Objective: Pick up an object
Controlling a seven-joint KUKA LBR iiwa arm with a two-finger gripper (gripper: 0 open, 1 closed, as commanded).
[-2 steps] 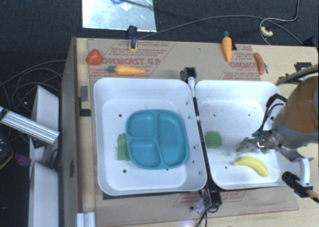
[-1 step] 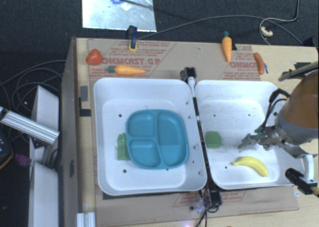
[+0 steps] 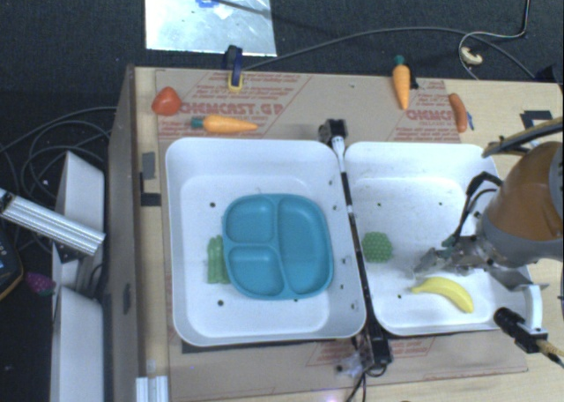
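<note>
A yellow banana (image 3: 445, 293) lies near the front of the right bin (image 3: 401, 171). A green bumpy ball (image 3: 377, 247) rests by that bin's left wall. My gripper (image 3: 438, 258) hangs low in the right bin, just above and behind the banana, to the right of the green ball. Its metal fingers point left and down, and nothing shows between them. The left bin (image 3: 194, 180) bears a blue divided plate (image 3: 277, 245) with a green object (image 3: 215, 261) at its left edge.
Toy carrots (image 3: 229, 125) (image 3: 402, 85) and a red-orange toy (image 3: 166, 101) lie on the cardboard behind the bins. Another orange toy (image 3: 457, 112) sits at the back right. A clamp (image 3: 334, 133) stands between the bins at the back.
</note>
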